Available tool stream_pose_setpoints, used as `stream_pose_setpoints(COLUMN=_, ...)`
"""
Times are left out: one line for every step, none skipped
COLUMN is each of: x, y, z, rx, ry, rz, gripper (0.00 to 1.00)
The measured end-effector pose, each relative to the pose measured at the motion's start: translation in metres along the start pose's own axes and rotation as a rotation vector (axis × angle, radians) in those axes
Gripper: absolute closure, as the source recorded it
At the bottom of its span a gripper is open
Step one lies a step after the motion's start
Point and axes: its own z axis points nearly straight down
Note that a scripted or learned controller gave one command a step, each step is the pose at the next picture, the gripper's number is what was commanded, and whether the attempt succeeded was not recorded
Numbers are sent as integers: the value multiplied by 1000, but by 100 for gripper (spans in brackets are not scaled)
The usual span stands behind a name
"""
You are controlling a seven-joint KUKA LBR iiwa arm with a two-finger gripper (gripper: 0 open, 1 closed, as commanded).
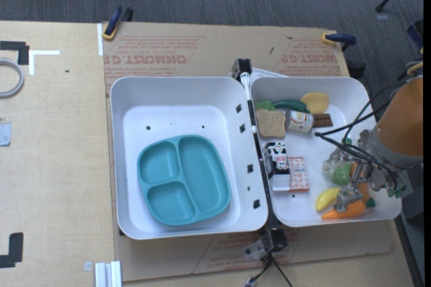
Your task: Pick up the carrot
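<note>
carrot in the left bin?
No, the carrot lies in the right bin, beside the banana.

The arm (404,124) comes in from the right edge, its orange band uppermost and the grey wrist angled down and to the left. Black cables loop off the wrist toward the left. The gripper (351,197) hangs low at the arm's end, pointing downward.

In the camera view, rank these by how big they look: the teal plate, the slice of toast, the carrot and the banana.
1. Teal plate, by far the largest.
2. Slice of toast.
3. Carrot and banana: they look about alike, and the gripper covers part of the carrot, so I won't rank them.
</note>
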Motion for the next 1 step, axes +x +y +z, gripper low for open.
stream_pose_setpoints(x=-2, y=-1, z=1, rx=-15, ry=-4, rz=-358, gripper=0)
